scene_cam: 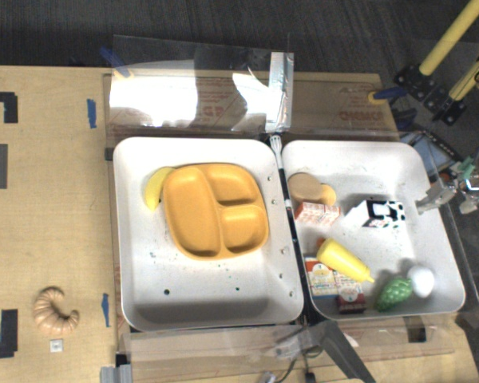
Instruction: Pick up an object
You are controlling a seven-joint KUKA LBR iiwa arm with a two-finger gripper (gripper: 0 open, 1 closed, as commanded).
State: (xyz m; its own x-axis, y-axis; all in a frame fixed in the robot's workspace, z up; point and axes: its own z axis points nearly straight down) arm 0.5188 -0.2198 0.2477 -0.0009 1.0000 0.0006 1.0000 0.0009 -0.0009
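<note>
Yellow plastic cone lies at 6 o'clock in right bin, beside bumpy green fruit. Glossy orange divided tray fills left bin. Tool at 3 o'clock; opening can't be told.

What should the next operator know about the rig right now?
Gripper: at the right bin's right edge, holding nothing that can be seen.
Left bin: orange tray over a yellow item.
Right bin: tan piece, small box, black-and-white block, yellow cone, green item, white ball, carton.
Done: nothing lifted.
Left: pick one object.
</note>
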